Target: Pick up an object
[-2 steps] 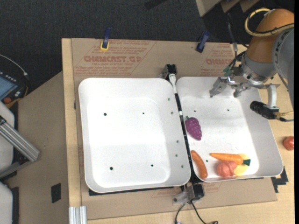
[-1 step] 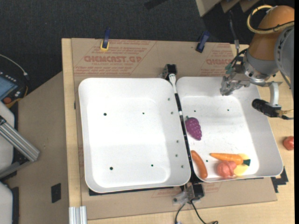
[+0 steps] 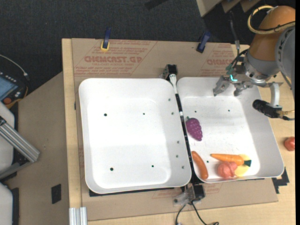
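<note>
My gripper (image 3: 228, 89) hangs over the far edge of the right bin (image 3: 262, 135), its two fingers spread apart with nothing between them. A purple bunch of grapes (image 3: 194, 128) lies by the right bin's left wall, well below and left of the gripper. Near the bin's front edge lie an orange-red sausage-shaped piece (image 3: 200, 165), an orange carrot (image 3: 228, 158), a pink piece (image 3: 226, 170) and a small yellow piece (image 3: 241, 171) beside it.
The left bin (image 3: 93, 107) stands beside the right one, joined by a black divider strip (image 3: 180, 121). A small red object (image 3: 289, 144) sits on the bench outside the right bin. Clamps hold the cardboard base at the far edge.
</note>
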Controlling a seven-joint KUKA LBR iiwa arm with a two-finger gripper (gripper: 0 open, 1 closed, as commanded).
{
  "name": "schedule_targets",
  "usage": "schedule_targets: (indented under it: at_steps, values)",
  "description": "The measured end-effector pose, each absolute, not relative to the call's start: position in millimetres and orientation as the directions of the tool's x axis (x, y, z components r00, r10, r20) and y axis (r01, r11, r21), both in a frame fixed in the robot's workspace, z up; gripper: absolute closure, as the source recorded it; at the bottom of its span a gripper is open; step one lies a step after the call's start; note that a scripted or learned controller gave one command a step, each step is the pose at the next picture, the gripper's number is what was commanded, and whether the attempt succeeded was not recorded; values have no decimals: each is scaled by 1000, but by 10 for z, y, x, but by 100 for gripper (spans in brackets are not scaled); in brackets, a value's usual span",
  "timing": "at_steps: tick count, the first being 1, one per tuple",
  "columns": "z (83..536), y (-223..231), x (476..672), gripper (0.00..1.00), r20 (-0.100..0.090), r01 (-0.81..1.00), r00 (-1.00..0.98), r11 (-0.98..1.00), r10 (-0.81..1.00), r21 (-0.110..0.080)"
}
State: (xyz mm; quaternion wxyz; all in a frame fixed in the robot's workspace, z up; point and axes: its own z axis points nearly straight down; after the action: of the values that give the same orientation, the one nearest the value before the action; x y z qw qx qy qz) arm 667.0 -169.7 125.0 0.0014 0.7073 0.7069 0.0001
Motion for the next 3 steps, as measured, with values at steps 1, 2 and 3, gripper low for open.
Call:
schedule_targets:
  at_steps: [1, 2, 3]
  values:
    - [1250, -1697, 6670, 0, -2, 1000, 0, 0, 1000, 2]
    - [1250, -1697, 6670, 0, -2, 1000, 0, 0, 1000, 2]
    - [1250, -1697, 6670, 0, -2, 1000, 1, 0, 1000, 2]
